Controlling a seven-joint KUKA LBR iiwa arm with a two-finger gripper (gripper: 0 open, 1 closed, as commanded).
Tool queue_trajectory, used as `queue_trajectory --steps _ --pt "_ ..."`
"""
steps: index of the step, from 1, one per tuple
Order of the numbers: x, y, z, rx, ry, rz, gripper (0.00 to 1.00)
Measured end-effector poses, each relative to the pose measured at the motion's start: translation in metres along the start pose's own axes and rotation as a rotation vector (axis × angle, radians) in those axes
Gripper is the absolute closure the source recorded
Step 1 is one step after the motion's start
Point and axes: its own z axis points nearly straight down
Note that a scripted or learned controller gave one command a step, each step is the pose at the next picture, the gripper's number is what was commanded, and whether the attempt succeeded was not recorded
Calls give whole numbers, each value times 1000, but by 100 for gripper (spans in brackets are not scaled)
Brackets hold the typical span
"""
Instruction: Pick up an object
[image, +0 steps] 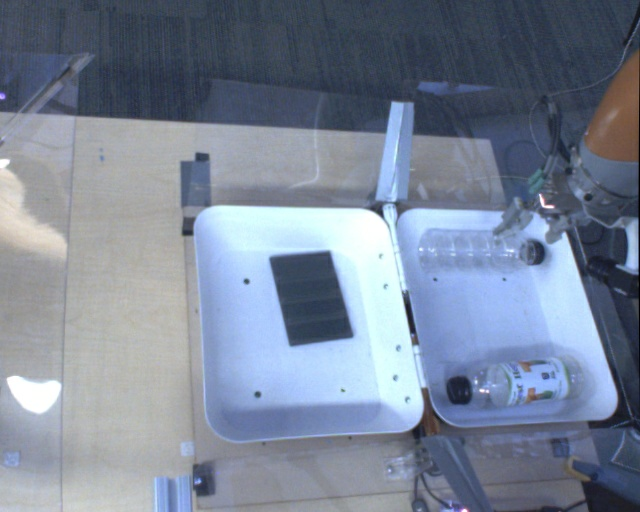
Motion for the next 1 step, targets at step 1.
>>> queue_trajectory --steps 1 --pt "-26 26 47 -3 -2 -162 0"
